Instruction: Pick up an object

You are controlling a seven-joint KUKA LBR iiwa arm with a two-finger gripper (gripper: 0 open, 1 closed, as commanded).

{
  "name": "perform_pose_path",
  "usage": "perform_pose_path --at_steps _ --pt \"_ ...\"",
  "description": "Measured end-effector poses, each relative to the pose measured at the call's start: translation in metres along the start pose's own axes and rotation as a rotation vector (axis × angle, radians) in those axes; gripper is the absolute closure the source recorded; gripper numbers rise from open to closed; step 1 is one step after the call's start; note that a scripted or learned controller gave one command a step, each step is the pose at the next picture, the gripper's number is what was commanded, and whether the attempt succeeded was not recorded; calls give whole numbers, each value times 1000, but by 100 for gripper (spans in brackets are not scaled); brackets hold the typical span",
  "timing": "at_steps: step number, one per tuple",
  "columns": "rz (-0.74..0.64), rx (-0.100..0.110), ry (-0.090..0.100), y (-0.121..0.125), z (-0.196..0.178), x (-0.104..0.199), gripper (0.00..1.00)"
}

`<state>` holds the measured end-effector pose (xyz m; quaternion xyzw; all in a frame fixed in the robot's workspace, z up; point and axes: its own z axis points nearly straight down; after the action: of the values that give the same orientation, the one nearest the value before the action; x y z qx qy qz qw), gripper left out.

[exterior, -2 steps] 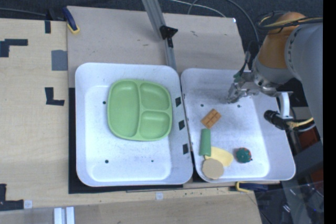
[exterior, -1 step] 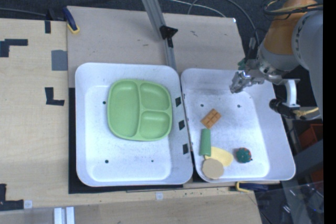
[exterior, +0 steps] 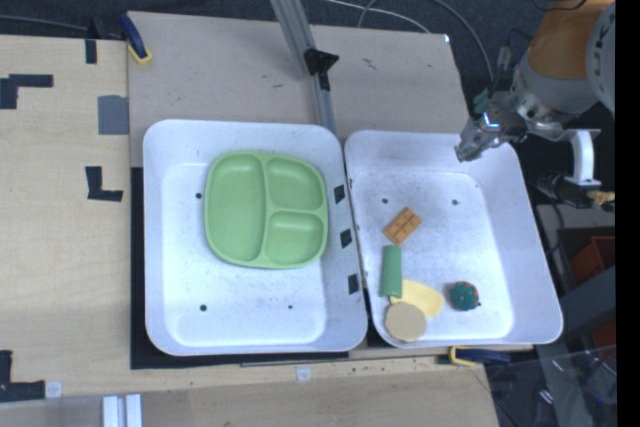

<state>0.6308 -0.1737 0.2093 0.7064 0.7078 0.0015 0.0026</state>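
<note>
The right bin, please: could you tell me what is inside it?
The right bin holds a brown waffle piece, a green stick, a yellow piece, a tan disc overlapping it, and a small green-and-red toy. The yellow piece is partly covered.

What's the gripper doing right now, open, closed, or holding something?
Gripper: cannot be told; it sits over the right bin's upper right corner, with nothing seen in it.

divided plate (exterior: pixel 266 210): light green
bins (exterior: pixel 170 315): white, speckled with small dark marks
waffle piece (exterior: pixel 401 226): orange-brown, grid pattern
cylinder (exterior: pixel 391 271): green
round disc (exterior: pixel 406 321): tan
flat piece (exterior: pixel 422 296): pale yellow
small ball-like toy (exterior: pixel 462 295): dark green with red
arm (exterior: pixel 565 45): grey, orange band
</note>
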Motion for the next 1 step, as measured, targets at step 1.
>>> perform_pose_path --at_steps 1 --pt "0 1 0 1 -49 0 100"
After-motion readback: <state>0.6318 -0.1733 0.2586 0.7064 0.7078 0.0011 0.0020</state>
